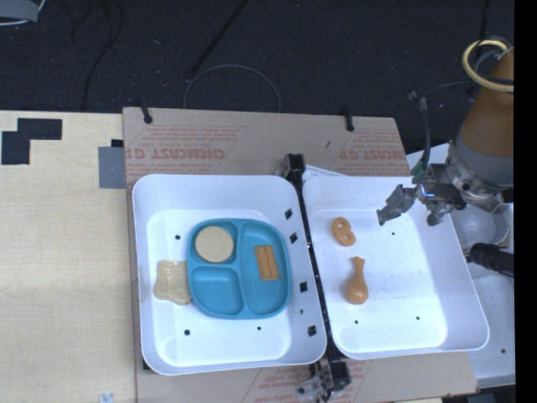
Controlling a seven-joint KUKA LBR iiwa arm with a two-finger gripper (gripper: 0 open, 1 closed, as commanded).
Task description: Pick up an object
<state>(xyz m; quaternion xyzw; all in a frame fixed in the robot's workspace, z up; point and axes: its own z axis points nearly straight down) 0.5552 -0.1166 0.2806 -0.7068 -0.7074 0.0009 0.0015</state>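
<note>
**Me:** Objects for picking lie in the right shallow white plastic bin (457,309): a small tan pretzel-shaped toy pastry (341,232) near the bin's middle, and a tan drumstick-shaped toy (357,282) just below it, the two near each other but apart; either would serve, since the task names none in particular.

**Observer:** And where is your hand?

**Me:** My grey two-finger gripper (413,206) hangs over the upper right part of that same bin, to the right of the pastry and well apart from it; my fingers look spread, one dark tip toward the pastry side and one nearer my wrist, with nothing between them; I am carrying nothing.

**Observer:** So how far along are you?

**Me:** By my judgement, barely begun; no object is lifted, none is touched; what is left is to travel left over a chosen piece, come down around it, close, and raise it clear of the bin floor.

**Observer:** What about the other bin?

**Me:** The left shallow white bin (159,342) holds a blue three-compartment plastic tray (220,292); a round beige cracker-like disc (213,243) sits in its upper left compartment and an orange rectangular wafer (268,263) in its right one; a pale toast-like slice (172,281) rests on the bin floor, touching the tray's left edge; those are farther from me.
</note>
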